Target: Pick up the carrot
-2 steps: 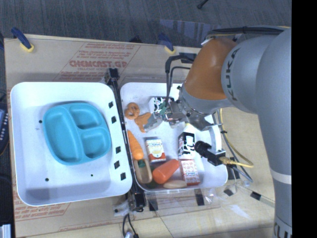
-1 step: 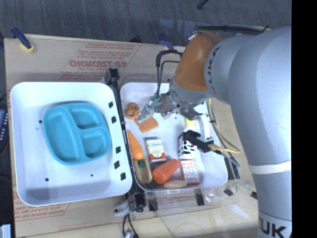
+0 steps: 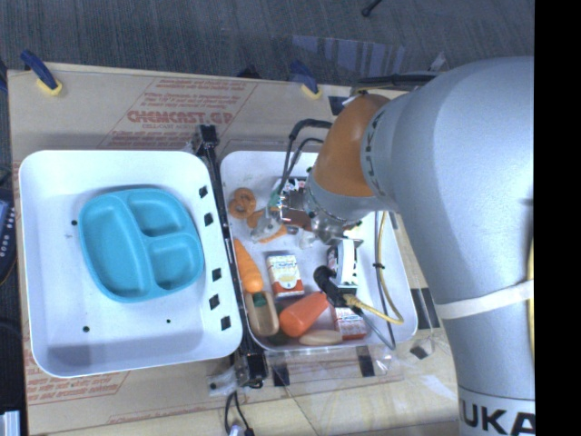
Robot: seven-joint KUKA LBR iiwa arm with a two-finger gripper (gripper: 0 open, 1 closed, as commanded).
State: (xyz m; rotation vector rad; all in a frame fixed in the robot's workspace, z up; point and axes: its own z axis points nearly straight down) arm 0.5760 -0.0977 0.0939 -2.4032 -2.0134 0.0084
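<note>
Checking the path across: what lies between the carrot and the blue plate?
In the camera view, only the two bins' adjoining walls, lined with black clips, separate the carrot from the blue plate; nothing loose lies there.

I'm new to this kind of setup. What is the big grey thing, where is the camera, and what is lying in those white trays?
One fixed camera looks down at a slant on a bench with two shallow white bins. The large grey machine with the orange band is a robot arm reaching in from the right. Its gripper hangs over the far part of the right bin. The left bin holds a blue divided plate. The right bin holds the carrot along its left wall, a small box and other small items. The carrot lies apart from the gripper, not yet picked up.
</note>
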